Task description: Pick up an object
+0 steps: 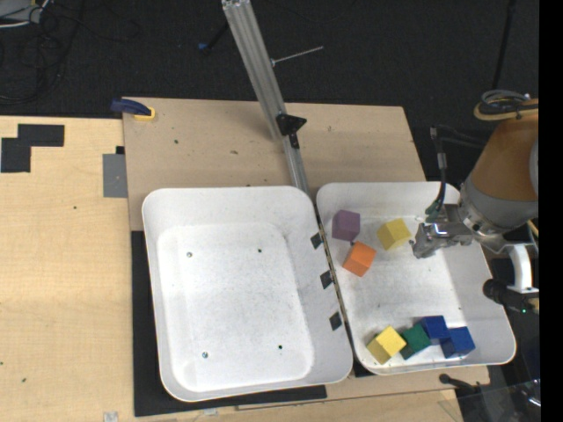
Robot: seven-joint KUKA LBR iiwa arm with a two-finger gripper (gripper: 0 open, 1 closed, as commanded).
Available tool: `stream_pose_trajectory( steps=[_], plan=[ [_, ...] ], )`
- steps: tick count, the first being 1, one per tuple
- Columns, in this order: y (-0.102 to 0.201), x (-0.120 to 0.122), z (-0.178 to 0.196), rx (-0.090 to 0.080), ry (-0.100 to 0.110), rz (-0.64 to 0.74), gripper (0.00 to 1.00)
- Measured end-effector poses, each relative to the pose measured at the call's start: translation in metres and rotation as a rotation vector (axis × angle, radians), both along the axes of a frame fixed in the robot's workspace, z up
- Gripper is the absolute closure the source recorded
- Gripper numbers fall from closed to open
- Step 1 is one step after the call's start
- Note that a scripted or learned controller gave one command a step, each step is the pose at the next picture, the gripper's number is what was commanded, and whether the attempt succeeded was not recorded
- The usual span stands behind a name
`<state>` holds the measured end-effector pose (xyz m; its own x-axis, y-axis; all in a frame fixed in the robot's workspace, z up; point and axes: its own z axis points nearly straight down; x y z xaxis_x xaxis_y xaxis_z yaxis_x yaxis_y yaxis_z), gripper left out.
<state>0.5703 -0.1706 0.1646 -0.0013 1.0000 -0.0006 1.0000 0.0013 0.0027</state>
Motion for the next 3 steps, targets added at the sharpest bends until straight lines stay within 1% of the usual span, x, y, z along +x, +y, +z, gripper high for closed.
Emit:
stream_pose_trajectory(
  steps=[1,2,3],
  plan=[
    [-0.001,0.001,0.053,0.0,-0.001,0.0,1.0],
    [0.055,0.002,0.064,0.003,0.004,0.004,1.0],
    [0.11,-0.002,0.07,0.004,0.006,0.004,1.0]
  ],
)
